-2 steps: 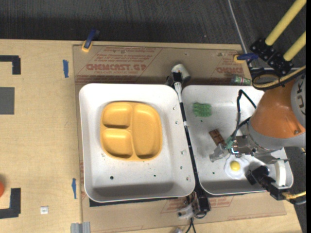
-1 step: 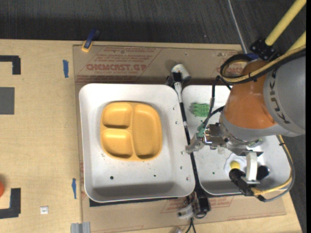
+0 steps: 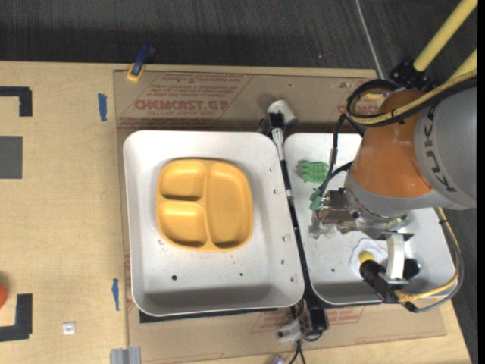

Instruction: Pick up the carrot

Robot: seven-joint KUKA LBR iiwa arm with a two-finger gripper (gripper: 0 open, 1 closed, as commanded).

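Worktop (image 3: 61, 203): a bare board on which two white bins are set side by side, so that both are kept within the arm's reach.
Red-orange object (image 3: 2, 296): cut off at the near left edge of the worktop, well apart from the bins; too little is seen to name it.
Right bin (image 3: 333, 294): largely covered by the arm (image 3: 394, 165), which is reached in from the right and lowered over it.
Gripper (image 3: 333, 214): pointed down at the left part of the right bin; its spread cannot be told from this angle, and nothing is seen held.
Carrot: its place cannot be told; it is judged to lie in the right bin beneath the arm, since the arm is brought down there.
Left bin (image 3: 144, 279): a yellow divided plate (image 3: 204, 203) is laid at its middle, flat and untouched.
Green item (image 3: 311, 171): just beyond the gripper, towards the far left of the right bin.
Blue clip (image 3: 139, 61): at the far edge of the board.
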